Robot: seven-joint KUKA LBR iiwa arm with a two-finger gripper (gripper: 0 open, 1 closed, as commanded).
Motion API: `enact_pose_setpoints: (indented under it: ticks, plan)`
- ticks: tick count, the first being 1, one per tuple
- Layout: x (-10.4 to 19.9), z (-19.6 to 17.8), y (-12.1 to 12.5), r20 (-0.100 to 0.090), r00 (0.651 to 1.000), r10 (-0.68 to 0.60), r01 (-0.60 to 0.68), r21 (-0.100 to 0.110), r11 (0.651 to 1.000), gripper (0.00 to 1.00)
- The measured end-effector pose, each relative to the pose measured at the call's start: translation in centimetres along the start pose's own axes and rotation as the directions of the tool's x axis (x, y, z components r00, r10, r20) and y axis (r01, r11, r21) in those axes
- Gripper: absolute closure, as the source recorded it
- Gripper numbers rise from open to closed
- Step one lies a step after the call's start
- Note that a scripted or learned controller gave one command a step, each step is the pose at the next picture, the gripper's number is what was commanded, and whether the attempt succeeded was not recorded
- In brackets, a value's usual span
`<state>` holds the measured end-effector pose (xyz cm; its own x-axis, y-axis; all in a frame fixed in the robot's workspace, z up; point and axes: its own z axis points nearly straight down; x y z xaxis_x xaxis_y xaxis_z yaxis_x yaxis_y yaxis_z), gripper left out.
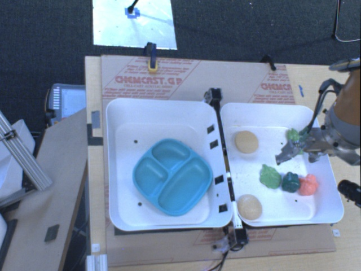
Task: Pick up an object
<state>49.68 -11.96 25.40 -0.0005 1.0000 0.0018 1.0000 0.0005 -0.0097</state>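
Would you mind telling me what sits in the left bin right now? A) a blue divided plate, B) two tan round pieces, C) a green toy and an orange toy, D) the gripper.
A: the blue divided plate lies alone in the left bin, while the tan round pieces, the small toys and the gripper are all over the right bin.

Grey arm [343,130] with orange band; dark metal gripper [289,151]; black cable looped alongside.
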Motion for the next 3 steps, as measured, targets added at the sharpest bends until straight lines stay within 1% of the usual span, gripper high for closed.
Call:
enact_pose_setpoints:
  ticks: [1, 2, 3]
  plan:
    - [0.0, -0.5, 0.2, 0.002, 1.0, -0.003, 0.003, -0.012, 1.0, 0.0]
    - [0.1, 5.1, -0.6, 0.001, 1.0, -0.001, 0.001, -0.009, 1.0, 0.0]
    - [-0.7, 9.7, -0.9, 0.001, 1.0, 0.0, 0.0, -0.006, 1.0, 0.0]
